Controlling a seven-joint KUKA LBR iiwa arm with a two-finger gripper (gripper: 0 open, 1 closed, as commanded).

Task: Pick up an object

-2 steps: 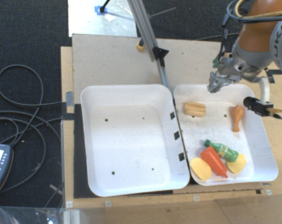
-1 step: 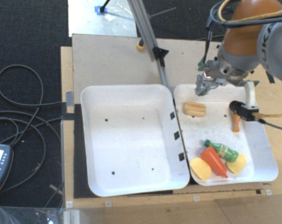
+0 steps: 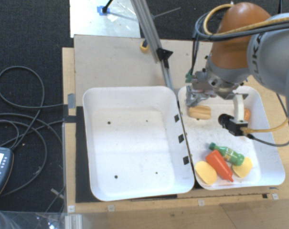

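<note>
The arm is reached in from the right, and its gripper is lowered into the far left corner of the right bin, just above a tan bread-like piece that lies on the bin floor. This piece is judged to be the object aimed at, because the metal fingers are seen directly over its upper edge and seem to touch it or nearly so. Whether the pincer is apart or together cannot be told, as the fingertips are merged with the wrist body above them, and the piece is not seen between them, so no hold is claimed. A black unit with a white bracket is carried beside the wrist, and a small orange thing is partly hidden behind it. The other objects are gathered at the near end of the same bin, well apart from the gripper: a green bottle, an orange carrot-like piece lying beside it, and two yellow rounds, one at each side. Probably the lone piece was chosen because it lies free of neighbours. The left bin is presumably kept as the place for picked items.
</note>
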